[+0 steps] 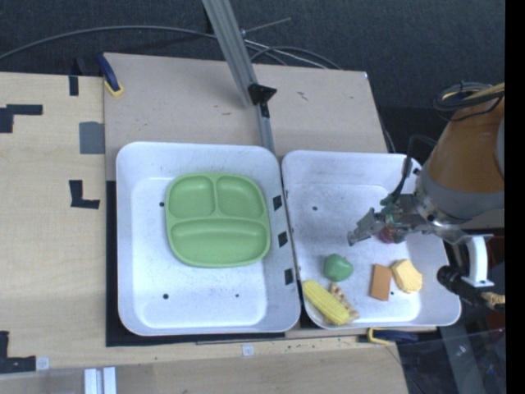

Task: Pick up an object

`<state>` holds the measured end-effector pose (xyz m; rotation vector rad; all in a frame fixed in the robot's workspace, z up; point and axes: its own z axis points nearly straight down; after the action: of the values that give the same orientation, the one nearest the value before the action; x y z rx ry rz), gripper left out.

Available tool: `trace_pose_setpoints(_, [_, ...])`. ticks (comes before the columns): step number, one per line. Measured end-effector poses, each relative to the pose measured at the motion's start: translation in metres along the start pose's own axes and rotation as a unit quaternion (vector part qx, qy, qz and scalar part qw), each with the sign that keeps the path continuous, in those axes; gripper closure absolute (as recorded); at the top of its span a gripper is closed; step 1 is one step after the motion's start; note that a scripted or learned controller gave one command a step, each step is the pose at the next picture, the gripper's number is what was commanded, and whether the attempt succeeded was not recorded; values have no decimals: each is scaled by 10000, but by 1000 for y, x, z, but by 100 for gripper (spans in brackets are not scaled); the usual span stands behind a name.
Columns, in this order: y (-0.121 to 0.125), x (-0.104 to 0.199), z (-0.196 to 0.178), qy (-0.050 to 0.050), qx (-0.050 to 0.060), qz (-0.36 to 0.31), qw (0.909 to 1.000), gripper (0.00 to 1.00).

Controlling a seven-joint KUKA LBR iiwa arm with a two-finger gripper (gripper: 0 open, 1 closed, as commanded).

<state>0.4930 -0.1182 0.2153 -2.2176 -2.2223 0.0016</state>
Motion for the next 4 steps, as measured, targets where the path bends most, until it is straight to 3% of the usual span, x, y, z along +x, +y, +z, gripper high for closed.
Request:
trace_pose_setpoints(1, [0,0,0,0,-1,0,10000,0])
trace_pose_setpoints(2, [5,1,45,0,24,2,10000,0])
trace_pose_setpoints(3, [-7,0,97,4,33,10,10000,0])
trace_pose_setpoints(4, [-7,0,127,-9,-4,5,10000,0])
